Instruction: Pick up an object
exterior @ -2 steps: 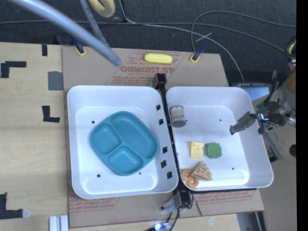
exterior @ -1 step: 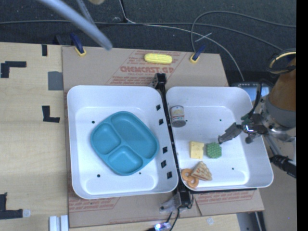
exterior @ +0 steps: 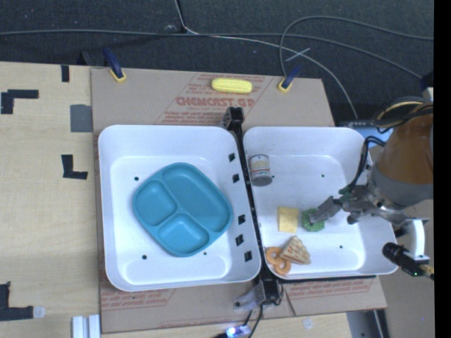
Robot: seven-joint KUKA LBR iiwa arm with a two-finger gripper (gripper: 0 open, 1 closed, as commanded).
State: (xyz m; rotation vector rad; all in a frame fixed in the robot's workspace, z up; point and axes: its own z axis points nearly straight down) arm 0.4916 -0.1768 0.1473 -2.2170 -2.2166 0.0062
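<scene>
The right bin [exterior: 331,146] holds several small items. A green toy piece [exterior: 312,222] lies near its middle, and my gripper [exterior: 320,211] reaches in from the right with its tip right at this piece, touching or just above it. A yellow block [exterior: 287,220] lies just left of the green piece. A wedge-shaped toy sandwich [exterior: 296,251] and a brown pretzel [exterior: 277,260] rest by the bin's front wall. A small grey can [exterior: 260,169] sits near the divider at the back left.
The left bin [exterior: 120,146] holds a blue divided plate [exterior: 182,208]. A yellow corn-like toy [exterior: 231,85] lies on the cardboard behind the bins. The arm's orange band [exterior: 416,146] hangs over the right bin's right edge. Cables run across the dark back.
</scene>
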